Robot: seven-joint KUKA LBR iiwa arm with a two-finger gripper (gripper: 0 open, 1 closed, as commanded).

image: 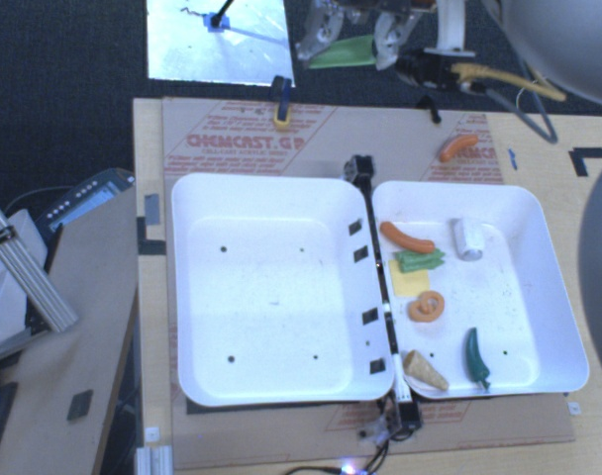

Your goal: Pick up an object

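Beyond bins, claw (pixel 355 40) apparently grips green piece (pixel 343 52).

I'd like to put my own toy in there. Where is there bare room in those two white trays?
The left bin has a bare floor from wall to wall. In the right bin, toys crowd the side by the divider: orange sausage, yellow square, pretzel, cone. Its far right strip, past the dark green pepper, is bare.
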